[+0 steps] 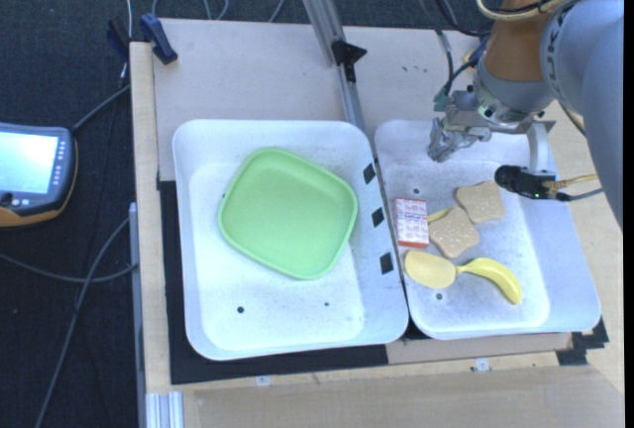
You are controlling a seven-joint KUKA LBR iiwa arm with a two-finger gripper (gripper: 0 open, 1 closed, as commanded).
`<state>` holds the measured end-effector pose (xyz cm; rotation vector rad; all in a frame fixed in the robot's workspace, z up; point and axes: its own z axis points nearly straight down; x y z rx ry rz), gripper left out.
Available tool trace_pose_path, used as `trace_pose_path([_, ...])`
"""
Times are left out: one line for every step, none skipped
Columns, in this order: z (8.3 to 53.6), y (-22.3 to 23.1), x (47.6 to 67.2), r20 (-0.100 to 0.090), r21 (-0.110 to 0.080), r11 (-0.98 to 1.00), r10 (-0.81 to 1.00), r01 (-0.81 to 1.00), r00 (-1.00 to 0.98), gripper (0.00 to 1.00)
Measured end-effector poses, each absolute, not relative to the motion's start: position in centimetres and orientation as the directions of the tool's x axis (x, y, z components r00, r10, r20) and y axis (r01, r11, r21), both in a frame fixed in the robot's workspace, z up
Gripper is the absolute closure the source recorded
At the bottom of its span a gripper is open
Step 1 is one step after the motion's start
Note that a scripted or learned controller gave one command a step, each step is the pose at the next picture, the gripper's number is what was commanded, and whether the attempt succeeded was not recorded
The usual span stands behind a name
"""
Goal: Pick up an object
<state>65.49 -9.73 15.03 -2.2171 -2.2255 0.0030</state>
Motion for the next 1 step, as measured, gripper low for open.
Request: trace_pose_path([19.05, -9.65, 64.94, -0.001, -0.003, 0.003, 1.0, 1.0, -0.003, 1.0])
